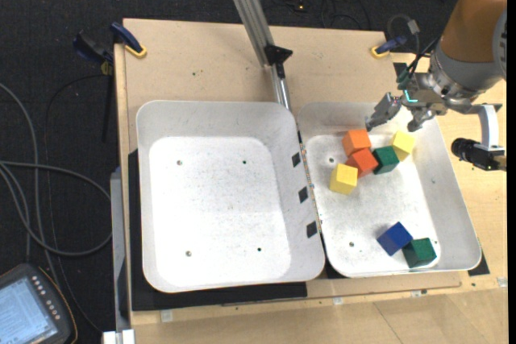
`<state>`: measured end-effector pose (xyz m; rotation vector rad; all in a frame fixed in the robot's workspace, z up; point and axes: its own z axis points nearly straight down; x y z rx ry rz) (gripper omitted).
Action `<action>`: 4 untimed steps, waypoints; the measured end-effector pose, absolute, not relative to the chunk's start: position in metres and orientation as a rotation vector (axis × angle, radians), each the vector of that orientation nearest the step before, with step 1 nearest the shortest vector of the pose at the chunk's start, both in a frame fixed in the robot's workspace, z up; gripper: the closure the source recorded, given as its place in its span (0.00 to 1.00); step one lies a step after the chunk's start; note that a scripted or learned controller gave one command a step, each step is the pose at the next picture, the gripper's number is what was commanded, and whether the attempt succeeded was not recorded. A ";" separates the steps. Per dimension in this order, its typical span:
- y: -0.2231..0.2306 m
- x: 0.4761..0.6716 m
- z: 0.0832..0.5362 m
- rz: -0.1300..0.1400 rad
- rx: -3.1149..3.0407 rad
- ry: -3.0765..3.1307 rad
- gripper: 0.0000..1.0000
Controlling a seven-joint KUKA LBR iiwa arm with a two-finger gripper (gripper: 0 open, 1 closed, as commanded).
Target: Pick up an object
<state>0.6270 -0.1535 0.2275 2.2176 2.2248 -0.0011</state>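
The right bin [451,197] holds several small blocks. Two orange blocks [358,147] sit near its back, touching a green block [386,159] and close to a yellow block [403,142]. Another yellow block [344,178] lies a little nearer the bin's middle. A blue block [394,238] and a dark green block [419,252] rest by the front edge. My gripper [399,115] hangs over the back of this bin, just above the orange and yellow blocks. Its fingers [380,112] are spread apart with nothing between them.
The left bin [214,189] stands beside the right one on the wooden bench. A slanted metal pole [246,0] runs down to the gap between the bins. Clamps [129,40] grip the bench's back corners. Cables and a tablet lie on the floor at left.
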 end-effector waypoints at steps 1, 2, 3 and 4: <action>-0.151 0.624 0.184 -0.005 2.223 2.224 0.00; -0.153 0.615 0.137 -0.005 2.225 2.224 0.00; -0.155 0.622 0.123 0.015 2.207 2.207 0.00; -0.155 0.623 0.132 0.017 2.203 2.204 1.00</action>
